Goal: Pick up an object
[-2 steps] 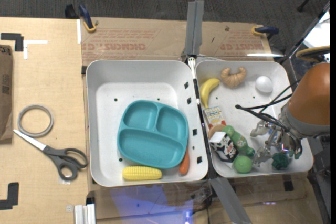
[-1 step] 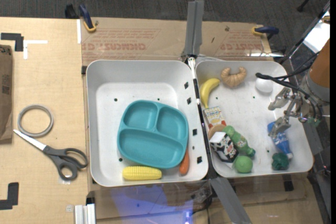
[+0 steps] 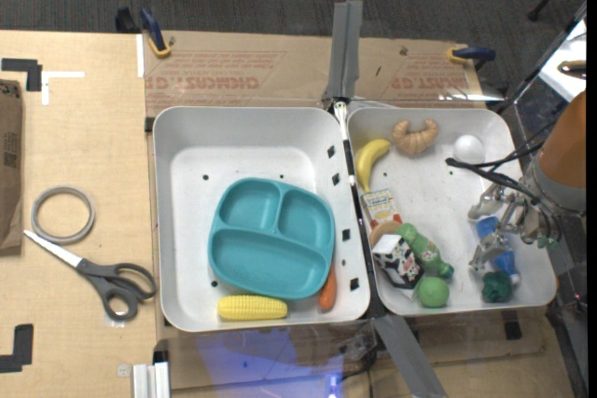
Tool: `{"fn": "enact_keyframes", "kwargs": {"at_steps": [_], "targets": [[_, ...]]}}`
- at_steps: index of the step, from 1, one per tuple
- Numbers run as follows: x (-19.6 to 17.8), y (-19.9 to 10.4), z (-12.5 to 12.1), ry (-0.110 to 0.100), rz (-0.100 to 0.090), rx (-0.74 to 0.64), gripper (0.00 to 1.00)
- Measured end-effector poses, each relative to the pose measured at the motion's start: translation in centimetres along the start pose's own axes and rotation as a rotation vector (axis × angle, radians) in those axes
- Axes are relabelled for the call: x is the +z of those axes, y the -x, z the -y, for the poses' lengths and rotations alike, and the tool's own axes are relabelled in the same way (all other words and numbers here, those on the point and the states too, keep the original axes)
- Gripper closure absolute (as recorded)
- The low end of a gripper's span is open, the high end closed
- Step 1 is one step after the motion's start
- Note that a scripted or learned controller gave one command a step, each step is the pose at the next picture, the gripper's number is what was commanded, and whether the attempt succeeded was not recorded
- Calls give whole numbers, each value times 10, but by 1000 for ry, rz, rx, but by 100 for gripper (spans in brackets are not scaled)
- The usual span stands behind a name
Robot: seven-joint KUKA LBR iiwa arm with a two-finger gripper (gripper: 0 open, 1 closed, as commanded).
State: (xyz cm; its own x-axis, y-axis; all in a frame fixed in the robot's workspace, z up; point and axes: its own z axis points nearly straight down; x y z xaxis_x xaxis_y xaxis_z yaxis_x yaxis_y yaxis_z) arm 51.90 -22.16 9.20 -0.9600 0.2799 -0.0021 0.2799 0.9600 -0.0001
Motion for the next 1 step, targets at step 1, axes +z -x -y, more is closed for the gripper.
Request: {"fn": "enact_keyframes", "kwargs": {"at_steps": [1], "targets": [[0, -54, -39, 2, -2, -197, 0]]}}
